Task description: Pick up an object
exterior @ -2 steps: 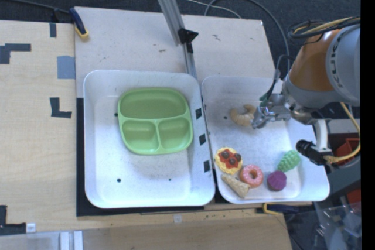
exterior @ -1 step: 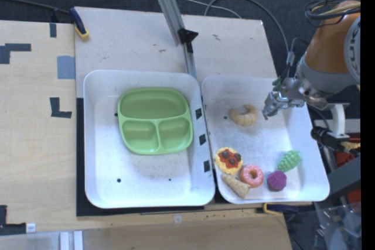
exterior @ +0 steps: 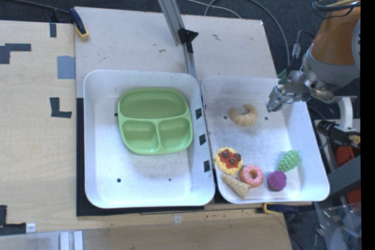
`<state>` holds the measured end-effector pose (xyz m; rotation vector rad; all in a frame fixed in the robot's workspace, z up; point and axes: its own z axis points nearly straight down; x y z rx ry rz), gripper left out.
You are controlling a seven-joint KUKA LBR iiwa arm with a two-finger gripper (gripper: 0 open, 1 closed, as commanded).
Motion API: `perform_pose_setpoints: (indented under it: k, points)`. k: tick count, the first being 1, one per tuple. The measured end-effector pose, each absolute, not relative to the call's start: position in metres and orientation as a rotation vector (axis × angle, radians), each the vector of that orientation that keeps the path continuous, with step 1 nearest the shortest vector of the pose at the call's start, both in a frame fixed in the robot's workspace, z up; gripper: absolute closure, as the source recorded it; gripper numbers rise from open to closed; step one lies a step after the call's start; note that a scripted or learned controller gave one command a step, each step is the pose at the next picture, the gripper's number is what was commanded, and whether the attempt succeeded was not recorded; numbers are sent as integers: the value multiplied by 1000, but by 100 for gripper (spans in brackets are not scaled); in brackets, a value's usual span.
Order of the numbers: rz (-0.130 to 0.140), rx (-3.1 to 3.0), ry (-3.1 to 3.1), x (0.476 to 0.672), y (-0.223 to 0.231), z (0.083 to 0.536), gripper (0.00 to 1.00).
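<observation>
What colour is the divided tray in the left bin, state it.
Light green divided tray, seen in the camera view.

Wooden bench (exterior: 35, 143), two white bins (exterior: 99, 184)

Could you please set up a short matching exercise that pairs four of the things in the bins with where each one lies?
Things:
1. green divided plate
2. croissant
3. pink doughnut
4. purple fruit

Places:
A. near the front of the right bin, between the pink doughnut and the bin's right wall
B. alone in the left bin
C. in the back half of the right bin, just left of the gripper
D. near the front of the right bin, beside the small pizza

Pairs: 1-B, 2-C, 3-D, 4-A
</observation>
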<state>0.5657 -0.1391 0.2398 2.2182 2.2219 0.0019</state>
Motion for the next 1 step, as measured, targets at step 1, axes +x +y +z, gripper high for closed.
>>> perform_pose_setpoints:
  k: [1]
  points:
    - [1, 2216, 2229, 555, -88, 244, 100]
